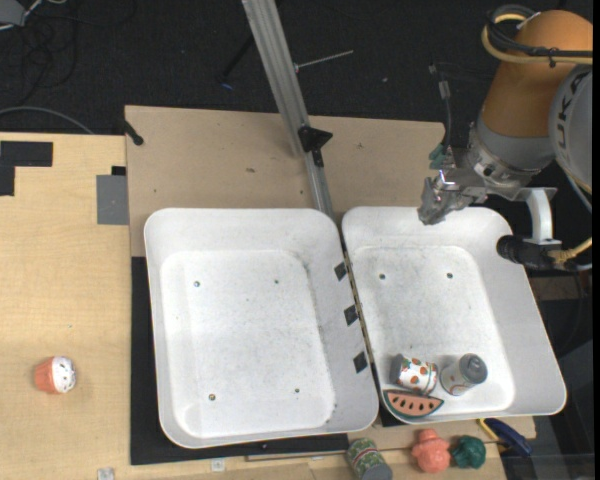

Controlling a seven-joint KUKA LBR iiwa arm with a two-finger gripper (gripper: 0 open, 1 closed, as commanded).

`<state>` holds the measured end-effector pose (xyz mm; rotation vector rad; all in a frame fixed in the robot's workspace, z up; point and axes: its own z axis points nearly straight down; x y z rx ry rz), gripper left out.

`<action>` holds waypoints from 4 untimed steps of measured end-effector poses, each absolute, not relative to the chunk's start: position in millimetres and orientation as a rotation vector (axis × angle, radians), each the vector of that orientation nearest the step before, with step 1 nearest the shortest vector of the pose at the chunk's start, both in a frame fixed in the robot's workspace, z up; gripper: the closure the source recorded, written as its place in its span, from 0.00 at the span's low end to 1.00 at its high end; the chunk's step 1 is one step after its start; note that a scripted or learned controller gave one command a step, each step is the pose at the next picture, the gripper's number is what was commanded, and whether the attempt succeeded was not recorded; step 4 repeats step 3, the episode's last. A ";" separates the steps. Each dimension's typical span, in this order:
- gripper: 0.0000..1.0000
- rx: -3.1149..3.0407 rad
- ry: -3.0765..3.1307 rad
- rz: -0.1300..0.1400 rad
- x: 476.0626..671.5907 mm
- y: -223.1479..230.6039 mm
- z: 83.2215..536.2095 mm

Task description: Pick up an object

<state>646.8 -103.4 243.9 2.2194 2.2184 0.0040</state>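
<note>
Nearest lay a watermelon slice [414,404] beside a small cup [416,374]; the pincer [437,204] (state impossible to tell) hovered far back over the right bin [525,298]; it needed to descend squarely above one.

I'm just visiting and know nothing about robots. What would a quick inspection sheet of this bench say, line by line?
Surface: wooden bench bearing a left bin and a right bin, side by side.
Job's things: watermelon slice toy, small white patterned cup and grey cylinder, huddled in the right bin's near corner.
Clutter: red and white ball on the bench far left; pink toy, green toy and a small can in front of the bins.
Grippers: gripper over the right bin's far edge, holding nothing visible.
Cables: dark cables on the floor behind.
Surroundings: slanted metal rail.
</note>
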 end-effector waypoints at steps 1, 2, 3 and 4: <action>1.00 2.220 2.230 -0.002 628.5 -48.4 232.5; 1.00 2.221 2.229 -0.002 609.0 -0.8 240.5; 1.00 2.220 2.231 -0.004 596.5 60.7 236.8; 1.00 2.220 2.231 -0.004 596.5 60.7 236.8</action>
